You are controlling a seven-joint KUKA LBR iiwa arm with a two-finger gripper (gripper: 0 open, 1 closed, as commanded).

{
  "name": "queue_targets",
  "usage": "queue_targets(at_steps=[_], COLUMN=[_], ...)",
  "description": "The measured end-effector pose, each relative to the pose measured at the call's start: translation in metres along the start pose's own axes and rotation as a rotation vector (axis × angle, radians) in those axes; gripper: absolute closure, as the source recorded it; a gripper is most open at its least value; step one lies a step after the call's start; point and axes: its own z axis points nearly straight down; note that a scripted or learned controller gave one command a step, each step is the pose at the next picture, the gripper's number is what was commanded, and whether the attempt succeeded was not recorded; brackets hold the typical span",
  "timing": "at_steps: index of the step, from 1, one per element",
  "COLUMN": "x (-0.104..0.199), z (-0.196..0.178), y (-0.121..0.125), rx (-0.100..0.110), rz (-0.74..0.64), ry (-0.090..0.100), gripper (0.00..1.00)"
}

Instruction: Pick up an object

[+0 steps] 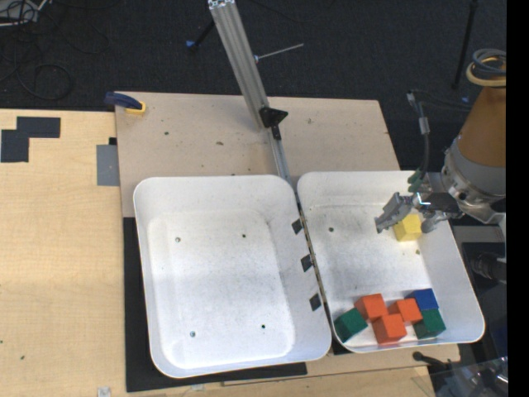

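Observation:
In the right bin (355, 222), near its far right side, my gripper (407, 222) reaches in from the right. A small yellow block (407, 229) sits between its two grey fingers, one finger (388, 217) on its left and the other on its right. The gripper looks shut on this block. Whether the block touches the bin floor I cannot tell. At the near right corner of the same bin lies a cluster of blocks: orange ones (390, 327), a blue one (425, 299) and two green ones (350, 324).
The left bin (215, 197) stands beside the right one, with black clips (307, 261) along the shared rim. A slanted aluminium rail (244, 60) rises behind the bins. The arm's orange band (483, 131) is at the right.

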Motion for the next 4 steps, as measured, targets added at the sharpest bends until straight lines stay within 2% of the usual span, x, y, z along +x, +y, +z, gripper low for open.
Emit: queue_targets(at_steps=[1, 4], x=[-0.002, 0.004], z=[-0.002, 0.162], y=[0.0, 0.021], rx=[-0.005, 0.0], rz=[0.004, 0.006], ry=[-0.001, 0.0], gripper=[0.0, 0.0])
